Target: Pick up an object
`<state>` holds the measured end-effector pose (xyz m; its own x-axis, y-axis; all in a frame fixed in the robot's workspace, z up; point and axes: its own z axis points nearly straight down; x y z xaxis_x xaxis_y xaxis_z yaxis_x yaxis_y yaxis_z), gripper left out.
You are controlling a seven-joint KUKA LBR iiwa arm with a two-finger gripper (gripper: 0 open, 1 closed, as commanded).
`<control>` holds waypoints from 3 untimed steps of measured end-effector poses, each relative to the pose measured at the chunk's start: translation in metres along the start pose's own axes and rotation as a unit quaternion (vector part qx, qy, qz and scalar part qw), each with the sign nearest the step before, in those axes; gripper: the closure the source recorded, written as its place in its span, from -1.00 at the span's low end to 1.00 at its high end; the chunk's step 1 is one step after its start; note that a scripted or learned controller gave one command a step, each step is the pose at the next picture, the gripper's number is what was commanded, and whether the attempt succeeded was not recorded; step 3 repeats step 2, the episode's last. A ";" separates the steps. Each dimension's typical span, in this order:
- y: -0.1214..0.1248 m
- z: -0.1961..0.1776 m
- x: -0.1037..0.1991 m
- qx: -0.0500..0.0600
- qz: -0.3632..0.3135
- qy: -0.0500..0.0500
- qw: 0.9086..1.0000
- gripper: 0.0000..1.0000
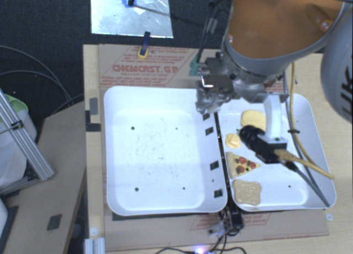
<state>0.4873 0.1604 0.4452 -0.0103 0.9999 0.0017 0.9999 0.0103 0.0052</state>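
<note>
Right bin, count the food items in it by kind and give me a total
In the right bin:
Pizza slice: 1
Toast slice: 1
Yellow round piece: 1
Small pale yellow piece: 1
Total: 4, with the arm perhaps hiding more.

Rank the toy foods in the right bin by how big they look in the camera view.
1. Pizza slice and toast: look about alike, so no order between them.
2. Round yellow piece, partly behind the arm, so unsure.
3. Small pale yellow piece, smallest.
</note>
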 end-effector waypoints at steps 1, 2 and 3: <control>0.001 -0.011 0.000 -0.001 -0.003 0.000 1.000 1.00; 0.001 -0.022 0.000 -0.003 -0.006 0.001 1.000 1.00; 0.001 -0.022 0.000 -0.003 -0.006 0.001 1.000 1.00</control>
